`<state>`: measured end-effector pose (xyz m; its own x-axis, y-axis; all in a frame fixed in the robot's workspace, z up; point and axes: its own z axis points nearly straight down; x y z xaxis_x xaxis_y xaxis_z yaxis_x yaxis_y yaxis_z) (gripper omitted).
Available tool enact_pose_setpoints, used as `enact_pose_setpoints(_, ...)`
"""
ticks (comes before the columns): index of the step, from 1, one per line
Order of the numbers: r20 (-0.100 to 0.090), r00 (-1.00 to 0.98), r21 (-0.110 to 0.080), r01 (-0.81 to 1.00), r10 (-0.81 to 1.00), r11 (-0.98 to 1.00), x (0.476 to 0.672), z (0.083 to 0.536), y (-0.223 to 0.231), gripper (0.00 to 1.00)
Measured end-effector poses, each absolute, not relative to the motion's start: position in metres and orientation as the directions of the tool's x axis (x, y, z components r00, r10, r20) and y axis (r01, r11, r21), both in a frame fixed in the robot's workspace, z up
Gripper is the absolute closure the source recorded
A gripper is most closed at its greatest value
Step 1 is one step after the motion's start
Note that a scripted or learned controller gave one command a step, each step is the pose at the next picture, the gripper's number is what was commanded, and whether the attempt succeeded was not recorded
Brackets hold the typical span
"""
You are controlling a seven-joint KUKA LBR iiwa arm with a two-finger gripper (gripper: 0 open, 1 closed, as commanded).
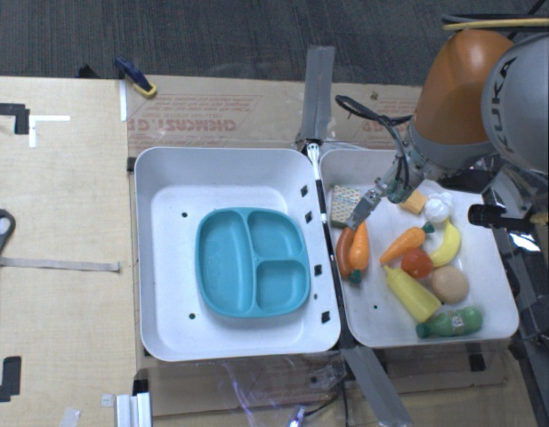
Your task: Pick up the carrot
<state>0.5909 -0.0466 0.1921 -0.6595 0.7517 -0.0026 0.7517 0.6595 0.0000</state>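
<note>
orange carrot [402, 244] tapered, lying slanted in right bin [363, 320]; jaws [370, 201] state unclear.

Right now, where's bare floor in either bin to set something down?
Left white bin: bare floor all around the blue three-compartment plastic tray, widest on its left. Right white bin: crowded with toy food; a bare patch at the front-left corner, beside the yellow bottle.

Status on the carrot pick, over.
Gripper low over right bin. Carrot lying free among toy food, not gripped. Tomato touching it.
</note>
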Motion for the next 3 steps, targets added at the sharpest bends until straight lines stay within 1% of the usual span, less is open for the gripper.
enact_pose_setpoints(1,-0.001,-0.629,-0.001,0.777,0.777,0.629,0.52,0.192,-0.033,0.0)
enact_pose_setpoints(2,-0.002,-0.343,-0.001,0.939,0.939,0.343,0.569,0.191,-0.055,0.0)
enact_pose_setpoints(3,-0.006,-0.321,0.018,0.947,0.947,0.321,0.545,0.11,-0.096,0.0)
